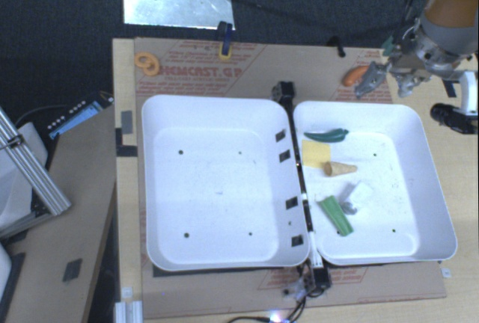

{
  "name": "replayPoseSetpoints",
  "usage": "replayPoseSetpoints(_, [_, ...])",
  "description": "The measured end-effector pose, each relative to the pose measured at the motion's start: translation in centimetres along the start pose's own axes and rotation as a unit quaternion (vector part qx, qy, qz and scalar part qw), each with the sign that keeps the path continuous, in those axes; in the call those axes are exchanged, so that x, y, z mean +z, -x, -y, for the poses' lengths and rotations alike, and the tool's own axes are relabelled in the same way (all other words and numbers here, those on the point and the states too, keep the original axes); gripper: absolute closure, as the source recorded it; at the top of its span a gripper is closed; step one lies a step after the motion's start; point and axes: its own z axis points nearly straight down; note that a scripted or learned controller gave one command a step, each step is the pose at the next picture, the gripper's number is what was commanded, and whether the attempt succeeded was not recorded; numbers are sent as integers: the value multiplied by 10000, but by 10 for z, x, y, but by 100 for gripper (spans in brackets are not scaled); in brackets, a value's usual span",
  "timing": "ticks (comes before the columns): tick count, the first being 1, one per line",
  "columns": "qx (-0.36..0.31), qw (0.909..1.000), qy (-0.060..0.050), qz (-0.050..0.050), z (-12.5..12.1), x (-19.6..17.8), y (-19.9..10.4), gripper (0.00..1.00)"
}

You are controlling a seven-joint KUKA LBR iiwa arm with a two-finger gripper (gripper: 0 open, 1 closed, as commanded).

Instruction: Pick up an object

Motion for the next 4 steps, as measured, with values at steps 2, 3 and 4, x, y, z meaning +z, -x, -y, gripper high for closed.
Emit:
replayPoseSetpoints(2, [27, 10000, -58, -4, 47, 187, -31, 0])
replayPoseSetpoints(3, [-9, 10000, 17, 3, 6, 196, -27, 0])
replayPoseSetpoints(4, [-1, 10000, -35, 2, -14, 196, -36, 0])
